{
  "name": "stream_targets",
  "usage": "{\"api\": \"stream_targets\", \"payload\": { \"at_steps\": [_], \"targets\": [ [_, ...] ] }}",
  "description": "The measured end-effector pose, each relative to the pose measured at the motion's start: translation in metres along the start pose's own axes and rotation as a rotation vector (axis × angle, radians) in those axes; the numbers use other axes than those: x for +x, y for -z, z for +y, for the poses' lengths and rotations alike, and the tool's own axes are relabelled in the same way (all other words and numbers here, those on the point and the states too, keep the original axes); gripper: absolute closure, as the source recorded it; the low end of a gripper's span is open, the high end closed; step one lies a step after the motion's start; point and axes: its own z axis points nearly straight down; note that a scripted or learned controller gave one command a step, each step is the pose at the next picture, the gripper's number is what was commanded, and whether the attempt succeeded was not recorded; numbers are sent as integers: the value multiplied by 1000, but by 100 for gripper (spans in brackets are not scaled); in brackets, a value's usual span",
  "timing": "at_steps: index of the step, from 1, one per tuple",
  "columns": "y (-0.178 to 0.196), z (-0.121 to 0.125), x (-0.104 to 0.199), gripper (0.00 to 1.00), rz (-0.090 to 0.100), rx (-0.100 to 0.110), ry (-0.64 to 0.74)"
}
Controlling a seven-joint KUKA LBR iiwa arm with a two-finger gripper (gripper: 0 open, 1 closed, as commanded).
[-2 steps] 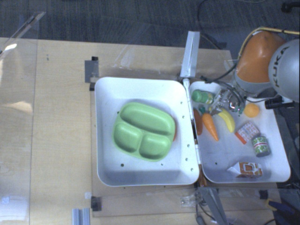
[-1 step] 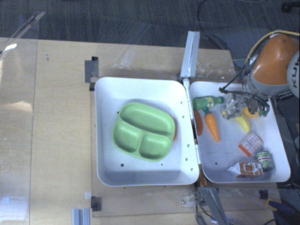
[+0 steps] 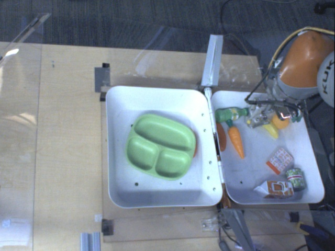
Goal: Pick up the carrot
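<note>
The carrot (image 3: 236, 141) is orange with a short green top and lies along the left side of the right bin (image 3: 309, 156), pointing toward the front. My gripper (image 3: 263, 116) hangs over the back of that bin, to the right of and behind the carrot and apart from it. The arm's orange band (image 3: 303, 61) shows above it at the upper right. The gripper's metal parts blur into the items under it.
A brown sausage-like piece (image 3: 222, 138) lies just left of the carrot, by the bin wall. A green bottle (image 3: 231, 114), a yellow piece (image 3: 271, 131), a small box (image 3: 280, 160), a can (image 3: 294, 178) and a packet (image 3: 275, 189) share the right bin. A green divided plate (image 3: 161, 146) lies in the left bin (image 3: 118, 140).
</note>
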Motion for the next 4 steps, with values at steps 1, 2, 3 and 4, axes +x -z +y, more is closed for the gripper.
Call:
{"api": "stream_targets", "payload": {
  "at_steps": [1, 2, 3, 4],
  "targets": [
    [0, -15, -3, 100, 0, 0, 424],
    [0, 3, -6, 100, 0, 0, 690],
    [1, -9, 9, 100, 0, 1, 1018],
    [-3, -23, 3, 100, 7, -21, 1541]
  ]
}}
